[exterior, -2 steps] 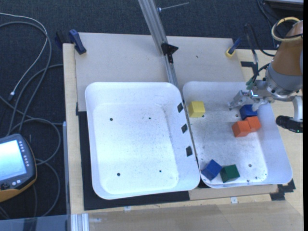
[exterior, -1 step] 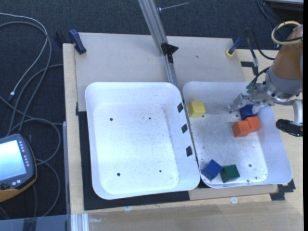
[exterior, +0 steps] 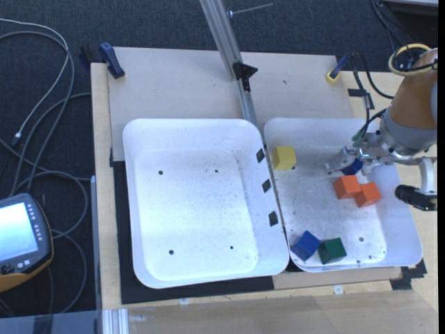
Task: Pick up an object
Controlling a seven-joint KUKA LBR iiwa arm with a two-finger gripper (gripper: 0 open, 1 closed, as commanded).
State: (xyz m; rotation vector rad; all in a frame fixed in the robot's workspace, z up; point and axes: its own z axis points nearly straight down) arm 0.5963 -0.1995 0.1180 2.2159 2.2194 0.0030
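The right bin holds several blocks. A yellow block sits near its left wall. Two orange blocks lie touching in the middle. A blue block and a green block rest side by side at the front edge. My gripper hangs low over the bin's upper right part, just above the orange pair. A small blue shape shows at its tip, and I cannot make out what it is.
The left bin lies beside the right one. A metal pole slants down to the gap between the bins. Blue clamps sit at the board's back corners. A tablet and cables lie at the left.
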